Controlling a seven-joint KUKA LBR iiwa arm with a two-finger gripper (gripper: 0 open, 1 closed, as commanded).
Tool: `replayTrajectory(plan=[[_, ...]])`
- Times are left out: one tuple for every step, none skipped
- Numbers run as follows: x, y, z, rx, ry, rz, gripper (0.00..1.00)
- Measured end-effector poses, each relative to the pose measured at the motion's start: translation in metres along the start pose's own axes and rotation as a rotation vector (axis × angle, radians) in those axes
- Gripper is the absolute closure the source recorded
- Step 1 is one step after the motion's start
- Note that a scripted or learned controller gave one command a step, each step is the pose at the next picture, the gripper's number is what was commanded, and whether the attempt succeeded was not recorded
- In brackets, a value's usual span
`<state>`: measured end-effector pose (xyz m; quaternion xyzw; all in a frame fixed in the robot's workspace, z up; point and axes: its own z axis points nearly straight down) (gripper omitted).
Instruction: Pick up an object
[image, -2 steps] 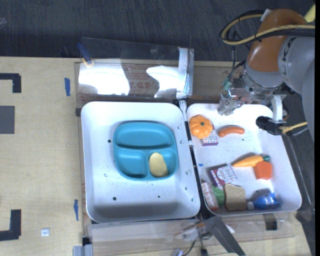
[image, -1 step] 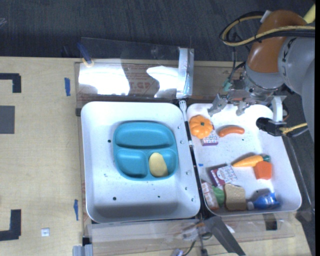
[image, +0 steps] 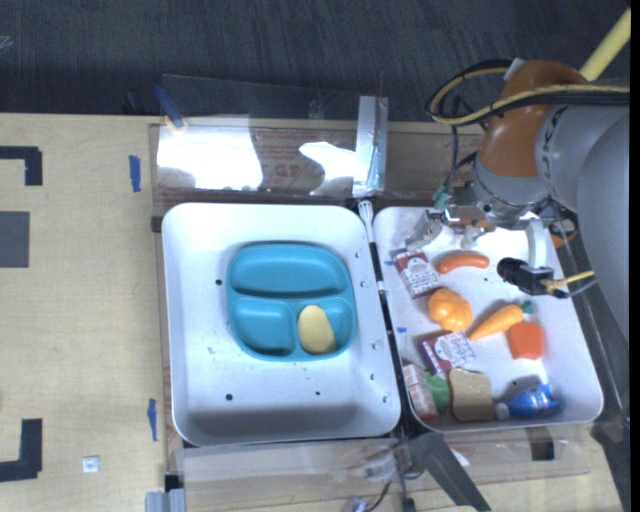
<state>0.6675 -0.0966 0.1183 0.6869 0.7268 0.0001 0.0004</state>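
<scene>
Blue tray, yellow lemon, orange carrot

Blue divided tray in left bin, holding yellow lemon.

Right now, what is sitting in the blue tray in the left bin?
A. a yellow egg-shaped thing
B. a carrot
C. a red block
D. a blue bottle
A: a yellow egg-shaped thing rests in the lower right compartment of the blue tray, while the carrot lies over in the right bin.
</scene>
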Motion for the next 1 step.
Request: replayTrajectory(plan=[[0.0031,-0.0560,0.0240,-0.021,-0.001,-0.080,0.00]])
